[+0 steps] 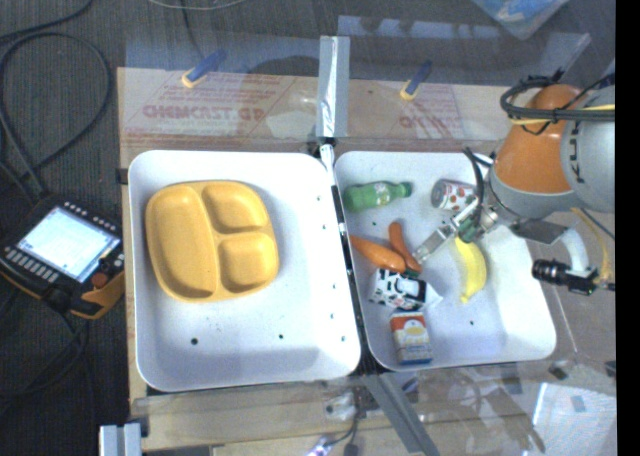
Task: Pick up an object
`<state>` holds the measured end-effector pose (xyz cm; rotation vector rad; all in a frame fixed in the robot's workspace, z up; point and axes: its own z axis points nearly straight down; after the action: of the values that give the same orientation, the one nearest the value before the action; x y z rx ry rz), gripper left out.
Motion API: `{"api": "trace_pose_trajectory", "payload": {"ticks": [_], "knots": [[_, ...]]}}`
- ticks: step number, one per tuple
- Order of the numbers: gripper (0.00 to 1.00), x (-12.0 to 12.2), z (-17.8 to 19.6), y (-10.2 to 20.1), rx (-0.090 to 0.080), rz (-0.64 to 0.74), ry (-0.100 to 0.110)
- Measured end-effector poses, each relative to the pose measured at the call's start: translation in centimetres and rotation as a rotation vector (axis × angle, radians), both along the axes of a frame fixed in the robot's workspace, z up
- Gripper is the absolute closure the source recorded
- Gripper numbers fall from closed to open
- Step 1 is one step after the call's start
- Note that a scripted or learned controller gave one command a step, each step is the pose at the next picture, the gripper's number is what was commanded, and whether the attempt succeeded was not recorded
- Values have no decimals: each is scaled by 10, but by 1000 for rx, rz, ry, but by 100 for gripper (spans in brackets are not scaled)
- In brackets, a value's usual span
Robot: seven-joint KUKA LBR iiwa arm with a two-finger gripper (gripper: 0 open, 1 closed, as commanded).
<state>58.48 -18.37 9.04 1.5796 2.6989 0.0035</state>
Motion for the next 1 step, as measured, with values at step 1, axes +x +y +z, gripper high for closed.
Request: {"api": "trace_pose_trajectory", "payload": {"ticks": [1], "knots": [[100,2,11,1,-1,0,-6]]}}
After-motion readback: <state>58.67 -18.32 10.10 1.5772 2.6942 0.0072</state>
